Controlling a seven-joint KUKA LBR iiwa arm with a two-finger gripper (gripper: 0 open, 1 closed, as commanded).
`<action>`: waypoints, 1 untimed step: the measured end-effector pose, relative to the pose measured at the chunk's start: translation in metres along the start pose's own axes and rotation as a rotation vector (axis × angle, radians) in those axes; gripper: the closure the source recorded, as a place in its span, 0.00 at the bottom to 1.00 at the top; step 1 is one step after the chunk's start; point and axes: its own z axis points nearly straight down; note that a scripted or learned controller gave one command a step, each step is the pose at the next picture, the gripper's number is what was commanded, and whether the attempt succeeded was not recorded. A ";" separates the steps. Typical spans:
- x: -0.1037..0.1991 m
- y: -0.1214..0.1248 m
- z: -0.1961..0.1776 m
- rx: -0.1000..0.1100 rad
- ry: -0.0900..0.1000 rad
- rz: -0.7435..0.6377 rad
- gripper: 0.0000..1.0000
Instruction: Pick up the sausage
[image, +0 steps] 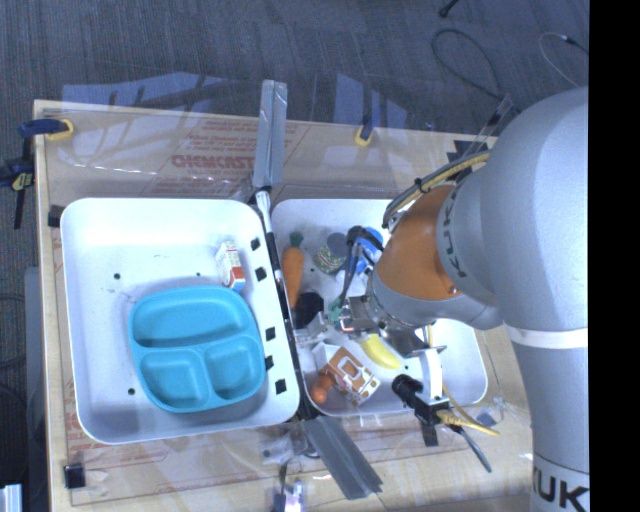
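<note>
Arm (450, 250): reaches over the right bin (470, 375)
Gripper: grip state cannot be told
Carrot (292, 268): right bin, near the divider
Tray (198, 348): left bin (100, 240)

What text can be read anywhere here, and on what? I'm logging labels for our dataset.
"KU": grey letters on the arm's base, cut off by the frame edge.
Red print on the bench sheet behind the bins: too faint and blurred to read.
Small carton in the left bin: print too small to read.
Patterned box in the right bin: nothing legible.
</note>
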 end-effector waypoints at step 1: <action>0.007 0.059 0.002 -0.026 0.001 0.086 0.00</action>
